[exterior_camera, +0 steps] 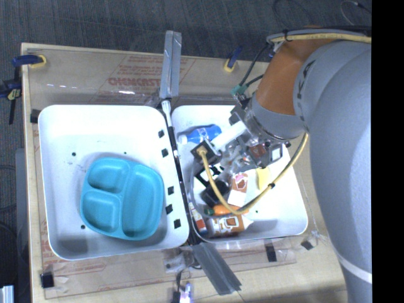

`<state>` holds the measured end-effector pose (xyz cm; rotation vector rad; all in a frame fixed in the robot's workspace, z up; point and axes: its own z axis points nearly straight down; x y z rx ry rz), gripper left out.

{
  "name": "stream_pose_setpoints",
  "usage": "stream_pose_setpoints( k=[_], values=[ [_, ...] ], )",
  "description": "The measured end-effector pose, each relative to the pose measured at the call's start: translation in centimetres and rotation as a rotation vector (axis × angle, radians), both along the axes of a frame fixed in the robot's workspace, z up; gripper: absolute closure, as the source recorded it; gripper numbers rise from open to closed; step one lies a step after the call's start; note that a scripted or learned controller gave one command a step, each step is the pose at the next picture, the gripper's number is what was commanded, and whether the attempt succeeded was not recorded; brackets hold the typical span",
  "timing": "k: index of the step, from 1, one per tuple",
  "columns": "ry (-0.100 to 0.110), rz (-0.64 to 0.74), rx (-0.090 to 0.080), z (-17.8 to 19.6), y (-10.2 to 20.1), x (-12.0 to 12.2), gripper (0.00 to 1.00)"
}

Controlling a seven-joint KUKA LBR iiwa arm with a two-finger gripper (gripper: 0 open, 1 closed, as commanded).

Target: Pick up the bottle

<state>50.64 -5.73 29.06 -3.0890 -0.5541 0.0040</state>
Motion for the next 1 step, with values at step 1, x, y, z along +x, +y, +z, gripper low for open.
stream_pose_setpoints(
  k=[1],
  values=[
    [0.002,-0.145,-0.002,-2.95,6.46,-3.02,1.00]
  ],
)
